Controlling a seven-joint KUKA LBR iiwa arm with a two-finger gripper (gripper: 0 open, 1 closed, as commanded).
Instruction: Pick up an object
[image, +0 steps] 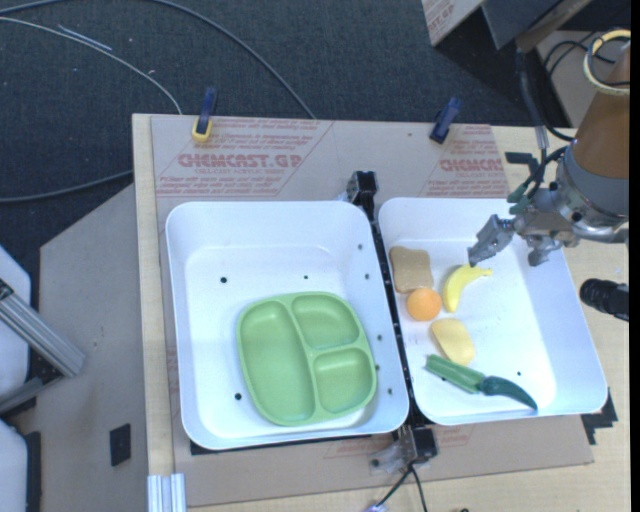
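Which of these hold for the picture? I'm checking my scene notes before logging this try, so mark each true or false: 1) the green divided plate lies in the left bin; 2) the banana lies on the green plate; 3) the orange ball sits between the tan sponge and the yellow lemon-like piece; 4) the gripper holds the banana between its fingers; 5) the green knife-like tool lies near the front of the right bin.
1) True: the green divided plate lies in the left bin.
2) False: the banana lies in the right bin.
3) True: the orange ball sits between the tan sponge and the yellow piece.
4) False: the gripper hangs beside the banana, nothing between its fingers.
5) True: the green tool lies there.
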